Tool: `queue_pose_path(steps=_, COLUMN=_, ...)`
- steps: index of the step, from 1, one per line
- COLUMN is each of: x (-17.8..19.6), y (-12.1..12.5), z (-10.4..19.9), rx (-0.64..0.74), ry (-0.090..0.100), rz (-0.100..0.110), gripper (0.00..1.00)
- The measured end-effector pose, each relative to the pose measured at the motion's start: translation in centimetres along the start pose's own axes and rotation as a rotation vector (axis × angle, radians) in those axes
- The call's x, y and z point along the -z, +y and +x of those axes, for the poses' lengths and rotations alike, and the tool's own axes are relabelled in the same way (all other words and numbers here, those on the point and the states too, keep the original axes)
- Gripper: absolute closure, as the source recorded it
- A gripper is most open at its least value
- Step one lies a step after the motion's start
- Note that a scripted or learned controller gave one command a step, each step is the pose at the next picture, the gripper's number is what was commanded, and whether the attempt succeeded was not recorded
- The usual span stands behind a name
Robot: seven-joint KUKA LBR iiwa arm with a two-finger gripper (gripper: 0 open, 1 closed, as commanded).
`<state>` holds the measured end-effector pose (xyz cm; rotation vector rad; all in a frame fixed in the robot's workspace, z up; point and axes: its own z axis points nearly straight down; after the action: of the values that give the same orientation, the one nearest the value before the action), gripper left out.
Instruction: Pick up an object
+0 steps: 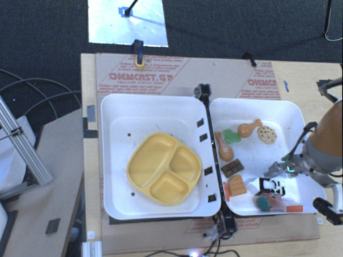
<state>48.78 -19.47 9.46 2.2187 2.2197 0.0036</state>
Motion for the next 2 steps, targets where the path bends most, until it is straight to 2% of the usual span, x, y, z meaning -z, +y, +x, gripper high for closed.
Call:
queue_pose_path(steps=1, x=-1.1, y=5.6, z=8.2, rx=0.012, ry=0.004, rz=-0.001, gripper=0.00)
queue_pose_path(steps=2, x=9.6, y=5.2, z=20.8, rx=0.015, ry=0.005, rz=-0.008, gripper=0.00)
